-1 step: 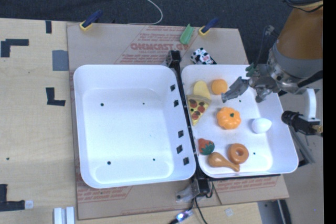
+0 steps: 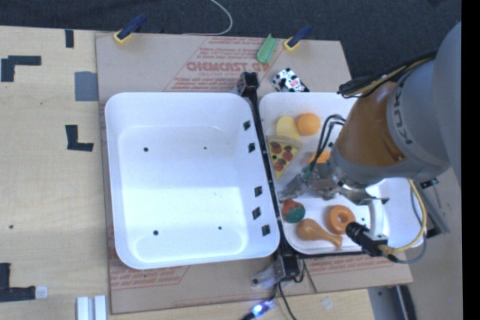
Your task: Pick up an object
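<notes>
The gripper (image 2: 309, 180) hangs low over the right bin (image 2: 405, 225), likely hunting a toy; its grip state I cannot tell. A pizza slice (image 2: 282, 154) lies at its ten o'clock, a doughnut (image 2: 340, 218) at four.

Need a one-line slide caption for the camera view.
KUKA arm reaches over the right bin of toy food, including an orange ball; left bin alongside.

The arm (image 2: 382, 131) hangs over the right bin (image 2: 405, 217), perhaps hiding toys beneath.

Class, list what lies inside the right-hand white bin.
Inside the right bin: an orange ball, a yellow piece, a pizza slice, a doughnut, a tan gourd. The arm covers the middle.
</notes>
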Tool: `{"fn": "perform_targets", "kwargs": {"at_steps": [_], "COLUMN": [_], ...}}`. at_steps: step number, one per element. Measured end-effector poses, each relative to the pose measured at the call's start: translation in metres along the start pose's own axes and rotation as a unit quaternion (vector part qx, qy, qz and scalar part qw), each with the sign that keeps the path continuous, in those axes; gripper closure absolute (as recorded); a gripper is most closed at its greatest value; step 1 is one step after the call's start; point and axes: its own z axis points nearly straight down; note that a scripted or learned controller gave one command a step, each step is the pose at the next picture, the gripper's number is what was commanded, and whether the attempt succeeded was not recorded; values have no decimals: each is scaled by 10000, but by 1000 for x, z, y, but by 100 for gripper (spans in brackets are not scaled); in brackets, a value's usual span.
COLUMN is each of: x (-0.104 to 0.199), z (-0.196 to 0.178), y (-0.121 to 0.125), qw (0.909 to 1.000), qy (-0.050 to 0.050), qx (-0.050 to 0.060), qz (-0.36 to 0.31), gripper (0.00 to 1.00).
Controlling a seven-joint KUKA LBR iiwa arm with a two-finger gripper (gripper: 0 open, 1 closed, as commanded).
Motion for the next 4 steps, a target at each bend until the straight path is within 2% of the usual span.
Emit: {"fn": "perform_targets", "kwargs": {"at_steps": [1, 2, 4], "x": [-23, -22, -12], "z": [-8, -17, -8], "y": [56, 54, 58], "qw": [10000, 10000, 10000], "qy": [8, 15, 16], "qx": [-37, -23, -21], "qz": [-18, -17, -16], "gripper": [0, 100, 100]}}
